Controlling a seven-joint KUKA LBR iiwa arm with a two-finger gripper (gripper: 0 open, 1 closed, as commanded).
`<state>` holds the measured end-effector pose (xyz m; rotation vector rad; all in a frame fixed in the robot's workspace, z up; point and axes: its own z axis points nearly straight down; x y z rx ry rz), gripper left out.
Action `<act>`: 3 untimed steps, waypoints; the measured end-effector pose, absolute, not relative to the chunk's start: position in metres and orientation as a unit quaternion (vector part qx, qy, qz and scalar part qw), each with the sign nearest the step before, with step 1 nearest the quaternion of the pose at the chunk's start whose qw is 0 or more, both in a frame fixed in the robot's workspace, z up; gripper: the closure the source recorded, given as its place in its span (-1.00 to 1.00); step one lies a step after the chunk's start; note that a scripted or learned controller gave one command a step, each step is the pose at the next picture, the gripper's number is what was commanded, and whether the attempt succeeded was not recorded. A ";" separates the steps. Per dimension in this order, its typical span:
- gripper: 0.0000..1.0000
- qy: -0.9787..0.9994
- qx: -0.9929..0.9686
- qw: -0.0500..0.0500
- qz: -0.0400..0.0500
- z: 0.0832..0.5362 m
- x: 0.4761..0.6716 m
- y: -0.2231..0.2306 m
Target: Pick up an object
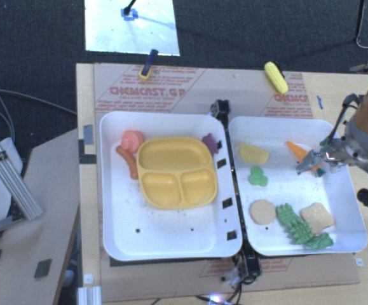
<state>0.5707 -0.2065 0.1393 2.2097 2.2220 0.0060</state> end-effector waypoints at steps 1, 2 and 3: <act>-1.00 0.710 0.704 0.002 0.001 0.083 0.656 -0.189; -1.00 0.709 0.705 0.003 0.002 0.103 0.670 -0.207; -1.00 0.707 0.707 -0.002 -0.001 0.083 0.612 -0.207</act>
